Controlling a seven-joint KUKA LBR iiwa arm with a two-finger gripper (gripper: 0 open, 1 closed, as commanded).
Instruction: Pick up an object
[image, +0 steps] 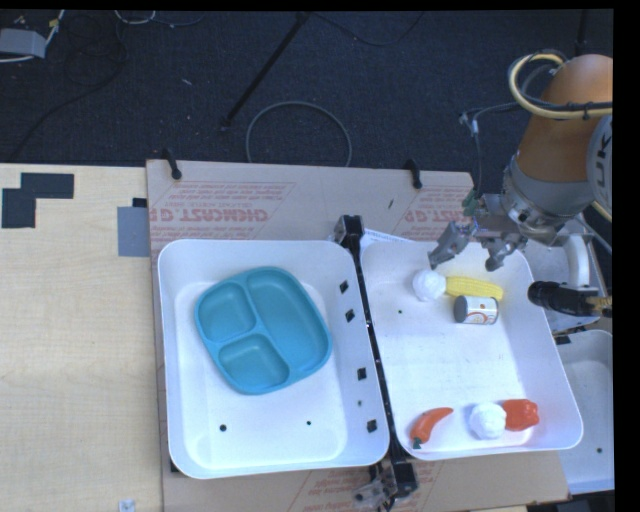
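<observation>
My gripper (466, 256) hangs over the far edge of the right bin (450, 360), open, with nothing between its fingers. Just below it lie a small white ball (428, 286), a yellow corn cob (473, 288) and a small can (476, 310) on its side. At the bin's near edge sit an orange-red pepper (431, 424), a second white ball (488, 421) and a red-orange piece (520, 412).
The left bin (200, 430) holds a blue divided plate (262, 328). A black divider (362, 340) runs between the bins. The grey and orange arm (565, 130) comes in from the upper right.
</observation>
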